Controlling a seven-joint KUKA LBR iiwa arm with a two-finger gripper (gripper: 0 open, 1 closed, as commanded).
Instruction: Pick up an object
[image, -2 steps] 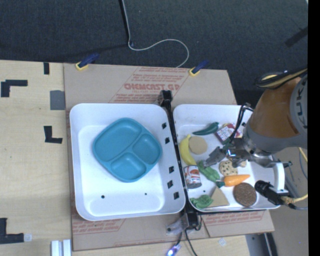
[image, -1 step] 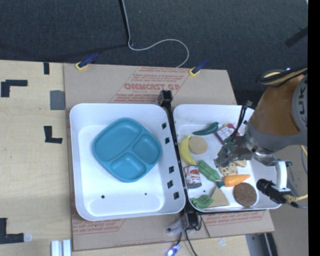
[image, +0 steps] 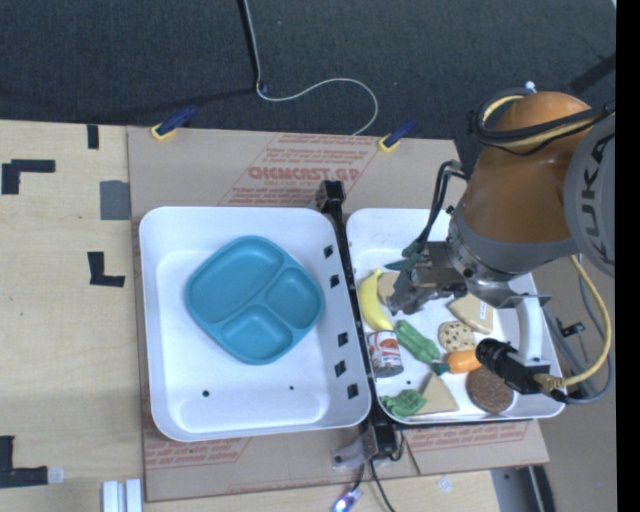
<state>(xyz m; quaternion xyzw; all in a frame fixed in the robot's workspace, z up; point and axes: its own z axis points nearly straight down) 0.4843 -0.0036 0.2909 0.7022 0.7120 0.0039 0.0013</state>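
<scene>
The right bin (image: 400, 228) holds several toy foods: a yellow banana (image: 373, 301), a green pickle (image: 417, 341), a small can (image: 386, 353), a green leafy piece (image: 403, 404), a pale wedge (image: 439, 394), an orange carrot piece (image: 461, 362), a spotted cookie (image: 455, 334), a tan slice (image: 473, 313) and a brown round patty (image: 489, 391). My gripper (image: 415, 288) hangs low over the middle of this bin, just right of the banana and above the pickle. The dark wrist hides its fingers.
A blue sectioned plate (image: 254, 298) lies in the left bin (image: 175, 400). Clips (image: 335, 195) join the bins along the central divider. The orange-banded arm (image: 525, 180) covers the right bin's upper right. A white cable (image: 300, 95) loops behind the bench.
</scene>
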